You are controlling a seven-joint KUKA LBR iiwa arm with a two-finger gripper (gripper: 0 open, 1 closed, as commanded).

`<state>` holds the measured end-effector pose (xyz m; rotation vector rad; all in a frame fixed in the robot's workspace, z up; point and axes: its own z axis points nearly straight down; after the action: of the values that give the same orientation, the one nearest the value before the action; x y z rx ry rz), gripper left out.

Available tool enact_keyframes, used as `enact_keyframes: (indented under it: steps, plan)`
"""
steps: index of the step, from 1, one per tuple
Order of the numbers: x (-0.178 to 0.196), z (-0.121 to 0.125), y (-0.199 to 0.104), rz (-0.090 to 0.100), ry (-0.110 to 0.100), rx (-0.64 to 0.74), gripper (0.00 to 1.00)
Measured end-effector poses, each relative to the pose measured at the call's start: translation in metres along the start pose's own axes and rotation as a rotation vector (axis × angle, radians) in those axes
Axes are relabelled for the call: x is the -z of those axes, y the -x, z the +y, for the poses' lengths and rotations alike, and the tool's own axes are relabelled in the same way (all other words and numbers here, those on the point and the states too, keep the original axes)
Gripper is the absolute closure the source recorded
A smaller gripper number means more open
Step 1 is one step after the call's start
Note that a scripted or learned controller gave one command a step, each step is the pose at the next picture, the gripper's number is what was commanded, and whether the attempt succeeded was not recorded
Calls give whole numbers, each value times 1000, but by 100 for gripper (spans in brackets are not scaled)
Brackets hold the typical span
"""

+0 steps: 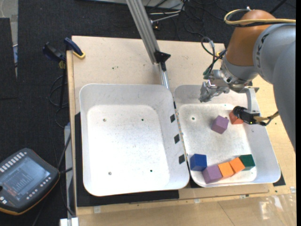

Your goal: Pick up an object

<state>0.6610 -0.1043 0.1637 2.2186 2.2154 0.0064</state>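
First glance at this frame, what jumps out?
The big grey arm with its orange band reaching in from the right, its end effector at the far edge of the right bin. Next, the colored blocks there: a lone purple cube mid-bin, and a blue, purple, orange, green row along the near rim.

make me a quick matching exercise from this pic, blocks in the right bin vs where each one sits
Things:
1. blue block
2. green block
3. lone purple block
4. red block

Places:
A. right end of the row along the near wall
B. far right of the bin, under the arm
C. left end of that row
D. middle of the bin, apart from the row

Pairs: 1-C, 2-A, 3-D, 4-B
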Motion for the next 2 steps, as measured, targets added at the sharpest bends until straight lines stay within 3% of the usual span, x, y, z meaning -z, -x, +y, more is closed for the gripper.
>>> enact_keyframes:
  steps: [1, 2]
  plan:
    - [41, 2, 0, 0, -1, 3, 100]
    - [55, -6, -53, 4, -6, 9, 100]
